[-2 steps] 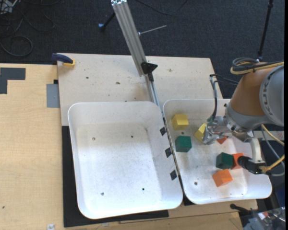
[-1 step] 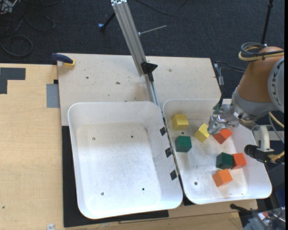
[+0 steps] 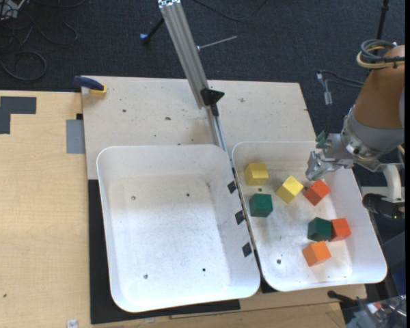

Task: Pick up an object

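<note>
In the right bin (image 3: 369, 265), two yellow, two green, three orange blocks

The arm (image 3: 379, 115) was a thick, rounded grey column with a broad orange band directly above the wrist. A pale looped cable ran around its top, above the band. Below the grey wrist sat the gripper (image 3: 319, 169), a compact metallic silver-grey assembly with a small green part on its upper side.

A robotics lab: loose cables (image 3: 17, 53) trail over dark carpet (image 3: 273, 33) beyond the bench's (image 3: 27, 183) far edge, beside a checker-tagged aluminium rail (image 3: 188, 50).
</note>
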Robot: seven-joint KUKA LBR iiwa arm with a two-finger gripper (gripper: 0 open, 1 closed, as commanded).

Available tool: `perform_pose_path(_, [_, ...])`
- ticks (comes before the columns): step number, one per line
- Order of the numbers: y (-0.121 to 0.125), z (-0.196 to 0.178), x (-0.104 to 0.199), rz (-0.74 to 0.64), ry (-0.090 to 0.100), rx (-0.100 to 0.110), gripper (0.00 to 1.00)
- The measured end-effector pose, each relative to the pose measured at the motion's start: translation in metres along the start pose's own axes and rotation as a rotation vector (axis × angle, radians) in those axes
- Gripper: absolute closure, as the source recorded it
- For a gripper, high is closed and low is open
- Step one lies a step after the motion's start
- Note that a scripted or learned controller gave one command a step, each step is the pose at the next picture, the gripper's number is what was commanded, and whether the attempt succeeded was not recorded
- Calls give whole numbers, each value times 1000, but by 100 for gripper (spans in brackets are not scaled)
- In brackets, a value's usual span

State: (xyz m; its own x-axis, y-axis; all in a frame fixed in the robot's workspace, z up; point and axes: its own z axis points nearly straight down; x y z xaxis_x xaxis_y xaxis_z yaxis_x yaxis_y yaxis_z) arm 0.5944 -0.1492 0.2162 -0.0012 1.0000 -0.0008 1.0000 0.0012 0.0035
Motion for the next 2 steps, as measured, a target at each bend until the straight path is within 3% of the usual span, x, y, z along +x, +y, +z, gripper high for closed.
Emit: perform_pose_path(2, [-27, -18, 91, -3, 4, 7, 100])
